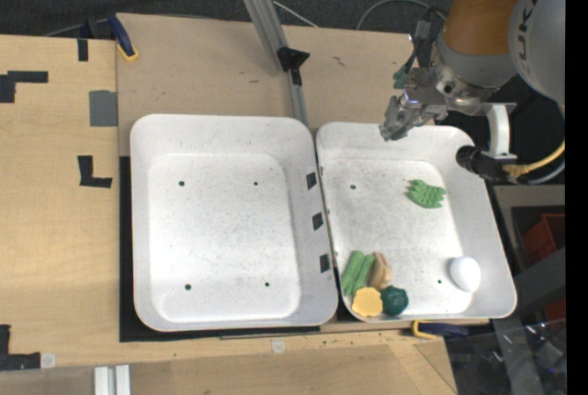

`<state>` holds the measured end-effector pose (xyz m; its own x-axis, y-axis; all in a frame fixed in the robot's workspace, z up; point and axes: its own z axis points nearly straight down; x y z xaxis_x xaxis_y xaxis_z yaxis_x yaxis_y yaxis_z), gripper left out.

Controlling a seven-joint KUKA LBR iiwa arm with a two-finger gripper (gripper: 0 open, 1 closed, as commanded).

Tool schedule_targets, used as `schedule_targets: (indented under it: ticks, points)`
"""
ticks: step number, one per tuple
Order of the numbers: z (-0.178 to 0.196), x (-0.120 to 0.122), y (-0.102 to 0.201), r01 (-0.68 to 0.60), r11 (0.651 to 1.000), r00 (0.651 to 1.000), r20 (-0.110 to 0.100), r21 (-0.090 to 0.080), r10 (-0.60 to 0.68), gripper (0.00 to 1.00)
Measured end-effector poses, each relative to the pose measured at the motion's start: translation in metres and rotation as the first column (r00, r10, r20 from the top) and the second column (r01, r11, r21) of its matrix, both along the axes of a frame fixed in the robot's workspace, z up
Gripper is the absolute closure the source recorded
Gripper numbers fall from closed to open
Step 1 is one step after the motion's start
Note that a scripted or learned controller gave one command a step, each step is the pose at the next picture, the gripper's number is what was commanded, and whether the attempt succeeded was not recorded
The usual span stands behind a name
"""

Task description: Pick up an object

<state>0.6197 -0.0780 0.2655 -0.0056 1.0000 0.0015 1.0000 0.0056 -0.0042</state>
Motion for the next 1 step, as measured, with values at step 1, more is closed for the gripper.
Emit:
schedule_targets:
  ticks: [1]
  points:
    - [-0.0127, -0.0180, 0.0536, 0.000, 1.000, 1.000, 0.000, 0.000, 0.000, 1.00]
